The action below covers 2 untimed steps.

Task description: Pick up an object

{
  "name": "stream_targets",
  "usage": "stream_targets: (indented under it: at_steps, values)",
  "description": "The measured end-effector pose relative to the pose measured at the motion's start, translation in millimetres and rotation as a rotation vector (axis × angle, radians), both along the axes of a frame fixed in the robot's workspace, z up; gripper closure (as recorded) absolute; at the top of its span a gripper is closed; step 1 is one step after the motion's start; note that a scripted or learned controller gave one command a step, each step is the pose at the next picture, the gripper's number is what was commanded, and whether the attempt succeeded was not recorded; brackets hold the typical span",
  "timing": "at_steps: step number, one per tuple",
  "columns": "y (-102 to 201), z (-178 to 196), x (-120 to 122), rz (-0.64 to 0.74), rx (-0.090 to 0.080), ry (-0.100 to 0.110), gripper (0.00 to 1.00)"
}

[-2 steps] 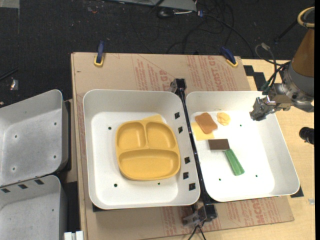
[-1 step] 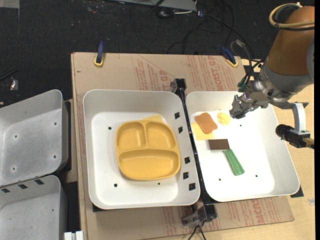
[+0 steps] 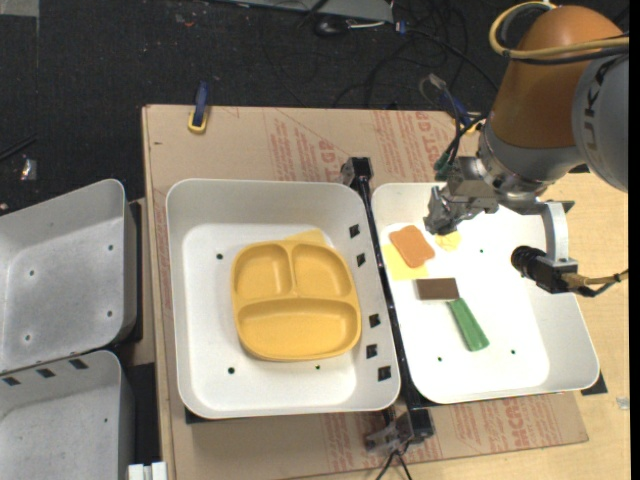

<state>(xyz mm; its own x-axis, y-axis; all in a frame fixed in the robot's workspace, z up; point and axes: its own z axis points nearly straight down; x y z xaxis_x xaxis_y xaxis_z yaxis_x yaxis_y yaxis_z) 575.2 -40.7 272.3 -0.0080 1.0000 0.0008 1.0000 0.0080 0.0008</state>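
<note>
In the right bin [image 3: 560, 358] several small things are lying near its left wall. An orange flat piece [image 3: 411, 245] is lying tilted on a pale yellow sheet [image 3: 398, 267], and a second bit of yellow [image 3: 447, 240] is showing just beside it, under the gripper. Below them a brown block [image 3: 436, 289] is resting, and a green stick [image 3: 467, 325] is touching its lower right corner and pointing toward the bin's middle.

The gripper [image 3: 444, 216] is hanging low over the upper left part of this bin, just to the right of the orange piece. It is dark and seen from above, so I cannot tell if the jaws are open or closed, and nothing is visible between them. The grey arm [image 3: 600, 98] with its orange band [image 3: 545, 68] is reaching in from the right.

In the left bin [image 3: 200, 258] a yellow divided tray [image 3: 296, 301] is lying flat in the middle. Both bins are sitting side by side on the brown surface [image 3: 270, 138].
</note>
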Motion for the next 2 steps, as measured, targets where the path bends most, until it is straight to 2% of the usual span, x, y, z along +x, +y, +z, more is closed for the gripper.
stream_targets:
  at_steps: [1,2]
  values:
    - [59.1,-15.5,15.5,0.0,0.0,0.001,1.0]
    - [111.4,-14.0,24.7,0.001,0.001,-0.001,1.0]
